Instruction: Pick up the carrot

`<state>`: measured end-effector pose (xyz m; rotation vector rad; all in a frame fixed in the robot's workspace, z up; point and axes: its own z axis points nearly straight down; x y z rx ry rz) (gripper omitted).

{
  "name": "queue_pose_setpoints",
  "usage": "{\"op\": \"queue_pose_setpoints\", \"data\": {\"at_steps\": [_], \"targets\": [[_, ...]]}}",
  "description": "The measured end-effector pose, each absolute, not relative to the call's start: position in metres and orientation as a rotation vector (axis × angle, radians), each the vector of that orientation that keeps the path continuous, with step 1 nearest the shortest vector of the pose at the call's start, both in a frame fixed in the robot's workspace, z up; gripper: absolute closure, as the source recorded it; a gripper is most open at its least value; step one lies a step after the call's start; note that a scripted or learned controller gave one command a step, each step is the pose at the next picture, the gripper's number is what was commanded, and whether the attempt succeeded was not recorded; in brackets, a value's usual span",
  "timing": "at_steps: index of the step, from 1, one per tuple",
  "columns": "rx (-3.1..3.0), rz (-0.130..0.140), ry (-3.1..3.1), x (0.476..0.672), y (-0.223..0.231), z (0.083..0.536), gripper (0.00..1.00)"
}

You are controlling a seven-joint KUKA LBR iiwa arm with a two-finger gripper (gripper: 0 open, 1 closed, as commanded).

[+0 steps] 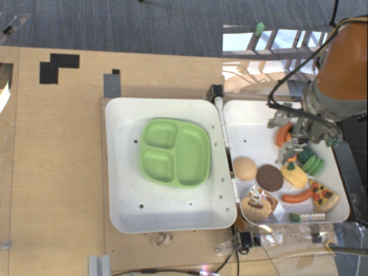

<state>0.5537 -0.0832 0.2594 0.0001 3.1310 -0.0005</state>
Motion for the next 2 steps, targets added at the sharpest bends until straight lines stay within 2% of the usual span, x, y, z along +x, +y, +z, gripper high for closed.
{"op": "queue_pose_setpoints", "data": {"at_steps": [1, 2], "targets": [[0.01, -0.002, 3.134, 0.609, -0.131, 0.211, 0.0], [-0.099, -0.005, 3.12, 0.614, -0.163, 0.09, 0.0]]}}
